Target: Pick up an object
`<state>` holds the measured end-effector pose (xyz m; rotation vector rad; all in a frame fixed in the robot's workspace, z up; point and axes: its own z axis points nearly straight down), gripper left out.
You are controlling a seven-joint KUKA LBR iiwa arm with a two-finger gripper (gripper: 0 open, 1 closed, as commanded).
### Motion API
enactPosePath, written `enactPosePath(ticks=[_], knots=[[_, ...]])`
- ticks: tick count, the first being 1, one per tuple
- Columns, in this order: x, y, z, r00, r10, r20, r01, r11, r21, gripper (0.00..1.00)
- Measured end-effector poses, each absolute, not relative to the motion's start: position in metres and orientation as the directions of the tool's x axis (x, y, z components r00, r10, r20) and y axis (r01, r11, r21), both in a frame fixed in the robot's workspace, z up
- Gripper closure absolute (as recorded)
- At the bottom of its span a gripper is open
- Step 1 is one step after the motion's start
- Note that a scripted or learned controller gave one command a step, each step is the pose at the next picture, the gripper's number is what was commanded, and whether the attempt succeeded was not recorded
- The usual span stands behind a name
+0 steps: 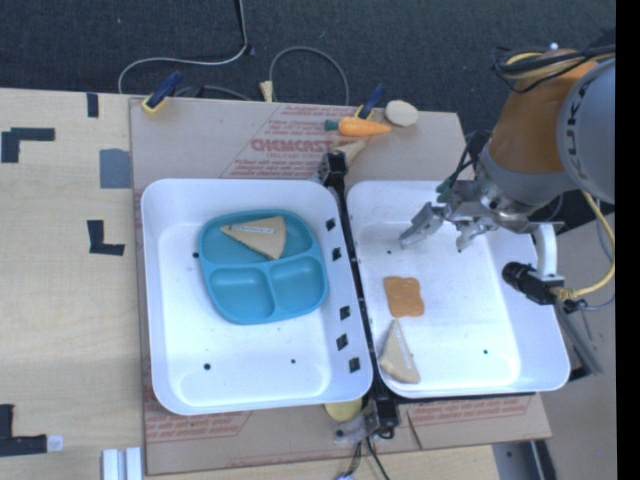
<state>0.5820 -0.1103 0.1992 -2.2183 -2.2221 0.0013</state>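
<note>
In the right bin (520, 360) lie an orange-brown square piece (403, 295) near the middle and a pale sandwich wedge (399, 355) at the front left. My gripper (441, 230) hangs over the back of this bin, above and to the right of the square piece. Its two fingers (418, 228) are spread apart with nothing between them. In the left bin (165, 298) a blue divided plate (265, 269) carries another tan wedge (257, 236) in its back compartment.
A toy carrot (362, 126) and a pale round object (401, 113) rest on the cardboard behind the bins. A black divider (347, 273) runs between the bins. Cables (240, 43) trail at the back. The arm's grey and orange body fills the upper right.
</note>
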Motion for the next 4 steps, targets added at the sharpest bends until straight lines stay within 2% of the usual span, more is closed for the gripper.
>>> enactPosePath(ticks=[1, 2, 3, 4], knots=[[0.576, -0.099, 0.081, -0.002, 1.0, -0.004, 1.0, 0.002, 0.004, 0.0], [0.544, -0.094, 0.087, -0.002, 1.0, -0.003, 1.0, 0.002, 0.009, 0.0], [0.62, -0.032, 0.196, -0.009, 1.0, 0.0, 1.0, 0.009, 0.013, 0.0], [0.577, -0.079, 0.184, 0.004, 1.0, -0.002, 1.0, -0.004, -0.004, 0.0]])
